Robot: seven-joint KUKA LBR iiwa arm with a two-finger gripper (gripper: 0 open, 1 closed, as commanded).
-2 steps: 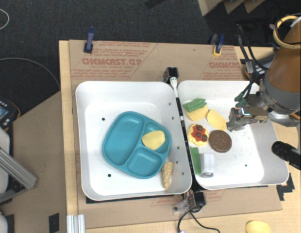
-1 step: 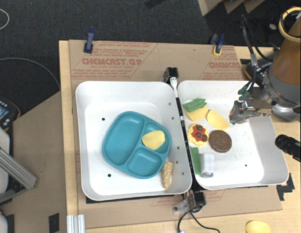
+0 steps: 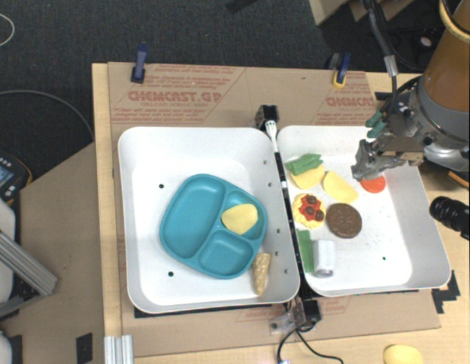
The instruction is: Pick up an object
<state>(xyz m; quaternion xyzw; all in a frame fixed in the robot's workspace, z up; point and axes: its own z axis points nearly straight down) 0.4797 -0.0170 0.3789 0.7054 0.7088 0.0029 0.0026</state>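
Observation:
My gripper (image 3: 366,170) hangs over the upper part of the right bin (image 3: 402,275), reaching in from the right. Directly below and touching its tip in the view lies a small red-orange piece (image 3: 375,183), partly hidden by it. To the left in the same bin are a green bean pod (image 3: 304,162), two yellow slices (image 3: 308,177) (image 3: 339,186), a small pizza-like round (image 3: 308,210), a brown cookie (image 3: 344,221), a green stick (image 3: 304,249) and a white cylinder (image 3: 324,256). Nothing can be seen held.
The left bin (image 3: 144,158) holds a blue divided plate (image 3: 193,226) with a pale yellow piece (image 3: 239,218) on it, and a tan lumpy piece (image 3: 261,272) beside the plate. A black ridge (image 3: 279,174) separates the bins. Blue clamps (image 3: 139,63) (image 3: 341,70) sit on the board's far edge.

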